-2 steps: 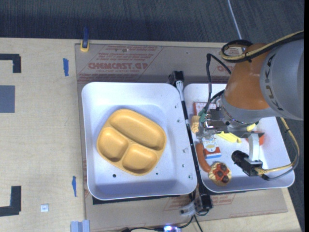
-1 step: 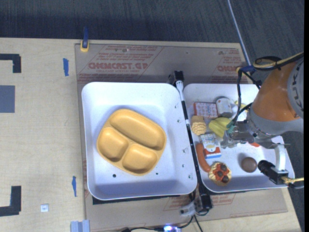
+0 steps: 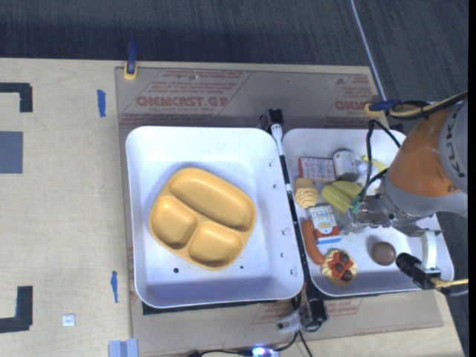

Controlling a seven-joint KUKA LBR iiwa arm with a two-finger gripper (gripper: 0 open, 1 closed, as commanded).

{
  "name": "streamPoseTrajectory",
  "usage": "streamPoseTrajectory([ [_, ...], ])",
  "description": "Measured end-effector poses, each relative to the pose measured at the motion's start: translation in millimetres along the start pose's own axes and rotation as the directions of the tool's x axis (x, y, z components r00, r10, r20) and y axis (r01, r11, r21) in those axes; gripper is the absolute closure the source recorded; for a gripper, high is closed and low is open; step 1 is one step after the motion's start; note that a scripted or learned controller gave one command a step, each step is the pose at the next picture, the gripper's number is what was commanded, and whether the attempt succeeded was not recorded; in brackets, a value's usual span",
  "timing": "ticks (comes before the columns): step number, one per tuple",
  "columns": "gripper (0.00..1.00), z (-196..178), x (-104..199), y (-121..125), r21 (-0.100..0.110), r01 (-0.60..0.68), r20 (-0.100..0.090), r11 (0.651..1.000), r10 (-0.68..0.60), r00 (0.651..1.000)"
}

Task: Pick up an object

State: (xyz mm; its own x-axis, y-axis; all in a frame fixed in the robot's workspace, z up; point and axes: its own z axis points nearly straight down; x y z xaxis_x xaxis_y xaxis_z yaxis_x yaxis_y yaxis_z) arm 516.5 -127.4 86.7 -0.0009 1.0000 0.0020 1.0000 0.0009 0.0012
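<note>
A: What's printed on the cardboard (image 3: 223, 95) far from the end effector (image 3: 362, 213)?

B: Red "CHEMCAST." Its grip can't be told; a glossy yellow banana (image 3: 340, 194) lies just beside it.

Red "CHEMCAST" lettering on the brown sheet (image 3: 186, 88) under the bins.

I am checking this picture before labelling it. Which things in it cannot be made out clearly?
- End effector: the arm's wrist covers it from above, so its state cannot be told.
- Right bin: the arm hides part of its floor and far wall.
- Small carton: its print is too small to read.
- Arm: cut off by the right edge.
</note>
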Motion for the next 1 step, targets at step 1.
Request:
streamPoseTrajectory([
  [1,0.00,0.2,-1.1,0.4,-0.003,-0.002,0.003,1.000,0.002,1.000],
])
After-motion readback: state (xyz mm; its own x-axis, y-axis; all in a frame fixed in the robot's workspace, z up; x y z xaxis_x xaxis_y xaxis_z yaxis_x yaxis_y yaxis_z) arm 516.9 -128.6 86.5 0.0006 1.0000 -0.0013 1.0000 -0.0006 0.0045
